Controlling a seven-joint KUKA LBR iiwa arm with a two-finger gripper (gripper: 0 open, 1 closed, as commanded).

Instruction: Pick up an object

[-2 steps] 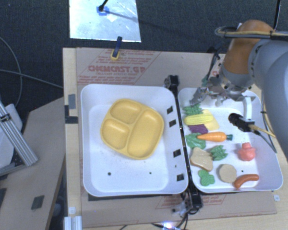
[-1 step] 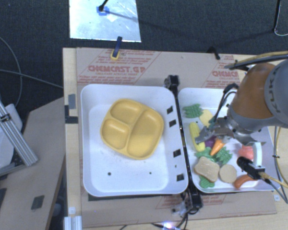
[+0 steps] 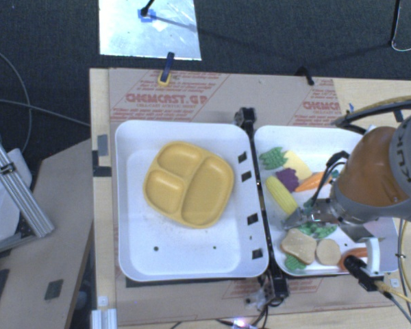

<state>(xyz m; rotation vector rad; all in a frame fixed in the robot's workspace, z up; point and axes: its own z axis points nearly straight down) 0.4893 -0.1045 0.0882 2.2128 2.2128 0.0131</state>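
Note:
The right bin point(image 3: 308, 134) holds several toy foods. A green leafy piece point(image 3: 272, 157), a pale yellow wedge point(image 3: 298, 163), a purple piece point(image 3: 288, 179), a corn cob point(image 3: 281, 194) and an orange carrot point(image 3: 312, 181) lie in its upper half. Near its front edge are a bread slice point(image 3: 298, 245) and a round tan biscuit point(image 3: 327, 252). My gripper point(image 3: 298, 219) is low in the bin, just below the corn and above the bread, beside a green piece point(image 3: 322, 230). The arm's orange band point(image 3: 370, 173) covers the bin's right side.
In the left bin point(image 3: 178, 252) lies a yellow divided plate point(image 3: 189, 182). A black divider with clips point(image 3: 255, 184) runs between the bins. A small orange piece point(image 3: 356, 253) lies at the right bin's front corner. Cardboard point(image 3: 212, 94) lines the bench behind the bins.

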